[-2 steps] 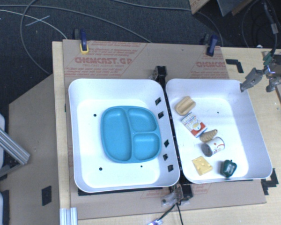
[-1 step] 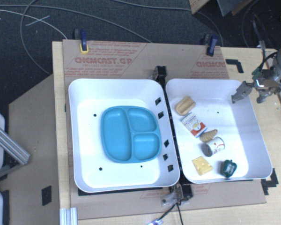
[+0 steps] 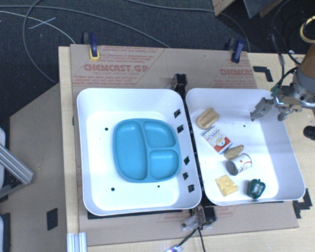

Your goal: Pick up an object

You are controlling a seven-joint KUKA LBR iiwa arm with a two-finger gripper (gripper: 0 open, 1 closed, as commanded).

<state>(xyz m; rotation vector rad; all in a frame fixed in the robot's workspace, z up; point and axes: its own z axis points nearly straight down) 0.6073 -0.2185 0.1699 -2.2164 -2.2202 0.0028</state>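
Camera view: two white bins are seen side by side, the left bin [image 3: 94, 156] bearing a blue divided plate [image 3: 146, 150]. The arm [image 3: 310, 72] is extended from the right over the right bin [image 3: 283, 156], its gripper [image 3: 269, 109] spread open, nothing held. Small objects, including a carton [image 3: 217, 139], lie well apart from it.

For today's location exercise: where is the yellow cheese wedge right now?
The yellow cheese wedge lies in the right bin, near its front edge, beside the green pepper.
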